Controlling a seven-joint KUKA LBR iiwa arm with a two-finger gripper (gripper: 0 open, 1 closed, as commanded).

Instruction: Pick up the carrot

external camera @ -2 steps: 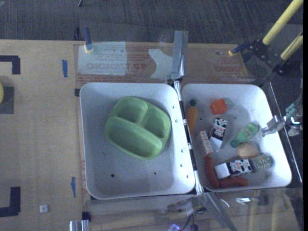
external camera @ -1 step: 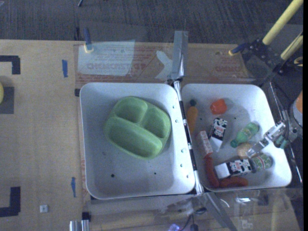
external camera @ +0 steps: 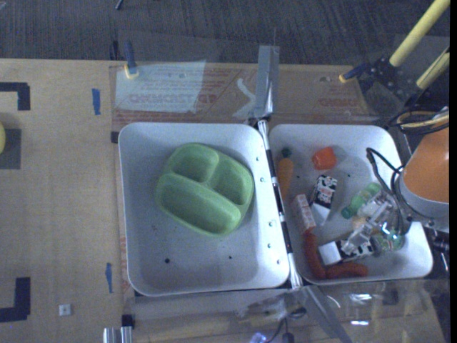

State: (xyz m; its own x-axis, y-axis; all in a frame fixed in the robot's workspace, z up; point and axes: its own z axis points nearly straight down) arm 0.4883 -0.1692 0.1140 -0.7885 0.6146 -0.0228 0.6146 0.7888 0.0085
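Carrot (external camera: 285,175) lies along right bin's (external camera: 413,266) left wall; gripper (external camera: 371,227), finger state indeterminable, should descend astride its length.

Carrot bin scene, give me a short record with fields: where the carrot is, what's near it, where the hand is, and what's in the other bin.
carrot: right bin, along its left wall, lying free
nearby: orange block, milk carton, sausages
hand: low in right bin's right side, apart from carrot
left bin: green divided plate
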